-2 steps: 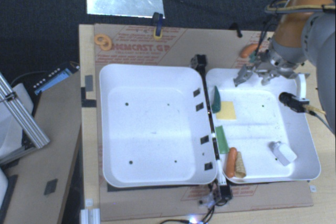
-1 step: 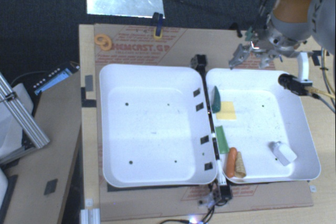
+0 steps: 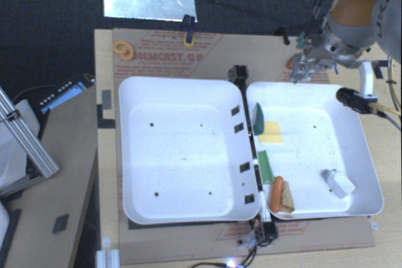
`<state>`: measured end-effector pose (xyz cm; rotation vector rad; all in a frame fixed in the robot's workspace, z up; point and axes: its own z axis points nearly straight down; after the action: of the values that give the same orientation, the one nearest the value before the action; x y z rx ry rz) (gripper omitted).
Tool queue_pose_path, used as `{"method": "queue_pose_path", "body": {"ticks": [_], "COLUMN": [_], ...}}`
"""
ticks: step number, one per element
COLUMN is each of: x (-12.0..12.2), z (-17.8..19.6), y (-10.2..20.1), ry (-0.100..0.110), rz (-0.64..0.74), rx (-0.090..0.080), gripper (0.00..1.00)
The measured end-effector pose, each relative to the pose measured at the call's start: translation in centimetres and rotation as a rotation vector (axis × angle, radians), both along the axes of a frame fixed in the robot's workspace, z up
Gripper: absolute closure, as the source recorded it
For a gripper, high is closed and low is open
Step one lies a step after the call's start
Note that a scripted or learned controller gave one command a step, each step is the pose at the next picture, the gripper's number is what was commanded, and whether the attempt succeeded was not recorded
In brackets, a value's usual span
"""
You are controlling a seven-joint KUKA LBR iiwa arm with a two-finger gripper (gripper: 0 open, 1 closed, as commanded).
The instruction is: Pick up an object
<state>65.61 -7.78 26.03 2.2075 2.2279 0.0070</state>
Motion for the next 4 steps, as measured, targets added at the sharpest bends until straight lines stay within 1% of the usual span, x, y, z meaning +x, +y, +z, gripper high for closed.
{"method": "queue_pose_path", "body": {"ticks": [1, 2, 3, 4], "x": [-3.6, -7.4, -13.9, -15.3], "z": [13.0, 21.1, 28.0, 27.5], "y": [0.8, 2.3, 3.3, 4.4], "ry": [-0.010, -0.004, -0.002, 0.003], "rz": [-0.003, -0.002, -0.003, -0.004], "rx": [0.000, 0.001, 0.002, 0.001], "gripper": [1.00, 1.00, 1.00, 1.00]}}
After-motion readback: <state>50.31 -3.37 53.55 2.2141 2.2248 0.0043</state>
